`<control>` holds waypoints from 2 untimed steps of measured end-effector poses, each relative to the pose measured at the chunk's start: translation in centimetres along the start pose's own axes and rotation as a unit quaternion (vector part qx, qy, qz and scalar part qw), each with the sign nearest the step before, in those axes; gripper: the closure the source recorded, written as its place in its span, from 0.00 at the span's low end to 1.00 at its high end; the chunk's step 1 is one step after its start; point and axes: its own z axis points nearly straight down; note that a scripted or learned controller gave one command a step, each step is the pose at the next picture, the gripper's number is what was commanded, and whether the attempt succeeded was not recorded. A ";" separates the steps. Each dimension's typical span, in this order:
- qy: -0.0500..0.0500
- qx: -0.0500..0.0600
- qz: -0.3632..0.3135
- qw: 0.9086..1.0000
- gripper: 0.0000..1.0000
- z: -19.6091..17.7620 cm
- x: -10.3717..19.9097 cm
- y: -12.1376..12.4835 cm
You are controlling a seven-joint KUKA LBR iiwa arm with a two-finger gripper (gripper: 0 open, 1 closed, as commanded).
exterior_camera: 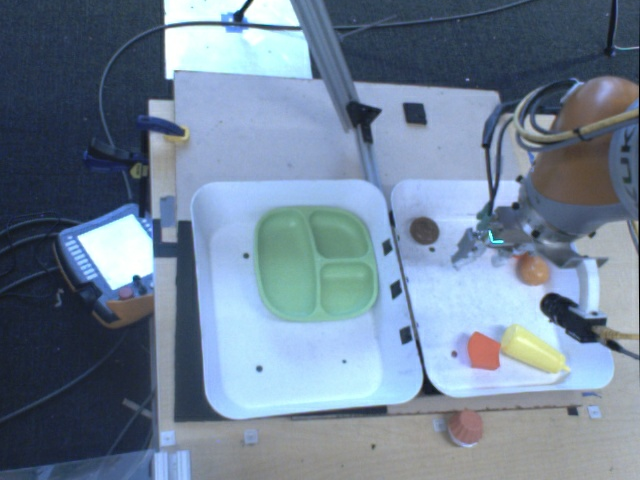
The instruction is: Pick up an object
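My gripper (466,252) hangs over the upper middle of the right bin (440,378), its grey fingers open with nothing between them. A brown round object (424,230) lies just to its left, a short gap away. An orange ball (532,269) sits to the right of the gripper, partly under the wrist. Near the bin's front lie a red-orange block (484,351) and a yellow cone-shaped piece (535,349), side by side.
The left bin (230,368) holds a green divided plate (315,263). A black clamp piece (572,317) juts out on the arm at the right bin's right edge. A small reddish disc (465,425) lies on the bench in front of the bins.
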 end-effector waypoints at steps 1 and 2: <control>0.000 -0.002 0.000 1.000 0.00 -0.1 0.0 0.1; 0.000 0.001 0.001 1.000 0.00 5.7 -0.6 -0.5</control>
